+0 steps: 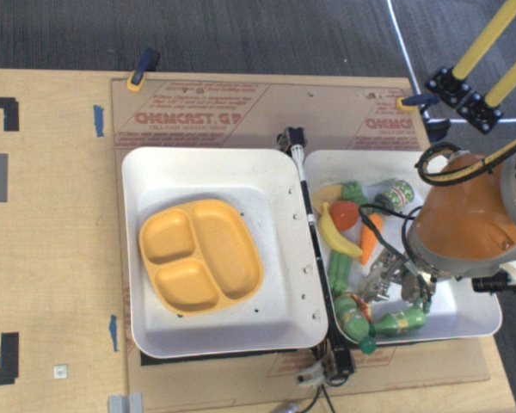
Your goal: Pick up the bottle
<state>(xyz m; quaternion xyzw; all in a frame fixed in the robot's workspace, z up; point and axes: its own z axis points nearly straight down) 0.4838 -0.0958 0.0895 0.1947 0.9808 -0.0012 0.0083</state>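
- Bottle point(399, 320) position comes first: a green bottle lies on its side at the lower edge of the right bin point(482, 317), toward the lower right of the frame, long axis roughly left to right.
- Gripper point(396, 282) hangs just above and slightly left of the bottle, under the orange band of the arm point(460, 218); how wide the jaws stand cannot be told, because metal parts and cables blur together there, and nothing is visibly held between them.
- Crowding matters: a second green item point(354, 317) lies just left of the bottle, with a small dark green cap-like piece point(367, 346) below it, so the descent is best centred on the bottle's body, away from that left end.
- Closing across the bottle's short width, not along its length, looks the safer grasp, since a round body lying flat may roll away.
- Bin wall sits close beside the bottle on its lower side; one finger probably needs room there, so a slight offset upward in the frame seems wise.
- Banana point(337, 235), carrot point(368, 237) and a red piece point(344, 214) lie higher in the same bin, apart from the bottle.
- Yellow divided plate point(199, 255) rests in the left bin point(155, 179), well apart from the work.
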